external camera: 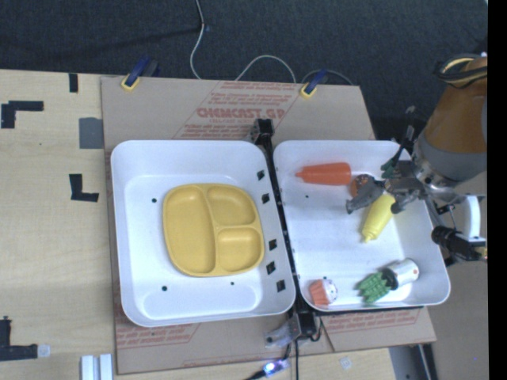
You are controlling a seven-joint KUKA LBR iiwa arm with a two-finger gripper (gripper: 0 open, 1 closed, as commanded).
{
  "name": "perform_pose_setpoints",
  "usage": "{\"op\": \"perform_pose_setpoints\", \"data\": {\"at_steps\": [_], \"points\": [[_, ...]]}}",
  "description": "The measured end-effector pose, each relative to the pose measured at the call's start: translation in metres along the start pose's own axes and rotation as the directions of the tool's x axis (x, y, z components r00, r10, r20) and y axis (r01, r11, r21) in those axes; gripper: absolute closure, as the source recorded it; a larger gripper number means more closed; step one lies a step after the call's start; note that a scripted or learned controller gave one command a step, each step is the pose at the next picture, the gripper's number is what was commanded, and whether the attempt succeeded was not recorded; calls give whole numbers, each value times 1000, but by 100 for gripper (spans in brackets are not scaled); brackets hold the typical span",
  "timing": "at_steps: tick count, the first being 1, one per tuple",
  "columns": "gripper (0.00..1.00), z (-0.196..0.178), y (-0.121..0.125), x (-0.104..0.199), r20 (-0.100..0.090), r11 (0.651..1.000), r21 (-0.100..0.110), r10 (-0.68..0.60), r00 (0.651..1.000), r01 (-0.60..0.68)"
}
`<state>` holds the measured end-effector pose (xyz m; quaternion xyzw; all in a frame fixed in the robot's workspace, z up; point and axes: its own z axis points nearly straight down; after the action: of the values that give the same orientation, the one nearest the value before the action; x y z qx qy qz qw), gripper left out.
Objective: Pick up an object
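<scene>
The arm (455,137) has its gripper (379,194) low in the right bin (333,236), fingers spread and holding nothing, so the pick is not yet made. The yellow object (377,218) lies just under the fingertips; the orange carrot-like piece (325,173) sits beside them, toward the divider.

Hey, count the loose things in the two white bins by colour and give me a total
Yellow: 2, the divided plate and the yellow piece.
Orange: 2, the carrot and the small orange-and-white piece.
Green: 1, the green-and-white piece.
Total: 5.
</scene>
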<state>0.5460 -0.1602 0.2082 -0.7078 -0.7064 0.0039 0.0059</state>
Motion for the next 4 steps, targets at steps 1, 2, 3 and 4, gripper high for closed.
{"op": "perform_pose_setpoints", "data": {"at_steps": [1, 2, 3, 4], "points": [[0, -6, 3, 0, 2, 1000, -12, -3, 1000, 3], [0, 37, 2, 1, 3, 1000, -8, -3, 1000, 3], [0, 100, 5, 8, 2, 1000, -6, -4, 1000, 4], [0, 124, 5, 8, 4, 1000, -12, -3, 1000, 3]]}}
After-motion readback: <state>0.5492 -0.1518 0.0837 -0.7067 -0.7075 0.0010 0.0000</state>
